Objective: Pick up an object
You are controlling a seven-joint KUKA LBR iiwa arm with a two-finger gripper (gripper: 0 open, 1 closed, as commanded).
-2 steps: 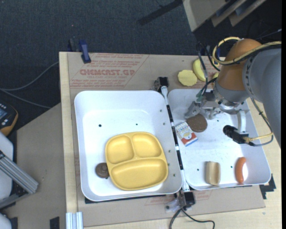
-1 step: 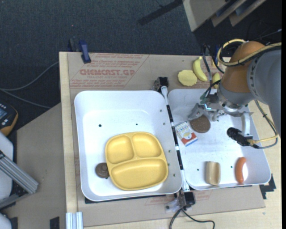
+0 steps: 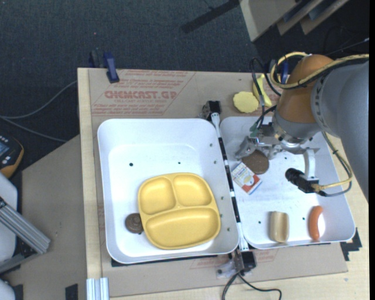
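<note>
Right bin (image 3: 343, 225) on bench; gripper (image 3: 256, 149) near far-left corner, grip state unclear; brown disc (image 3: 256, 163) directly beneath, apparently touching.

- A dark blue-grey carpet (image 3: 146, 35) is covering the floor all around the bench (image 3: 91, 193).
- Black cables (image 3: 35, 108) are trailing over the carpet to the left of the bench.
- A pale wooden piece of furniture (image 3: 293, 14) is standing beyond the bench's far right corner.
- A blue clamp (image 3: 110, 67) is gripping the bench's far left edge.
</note>
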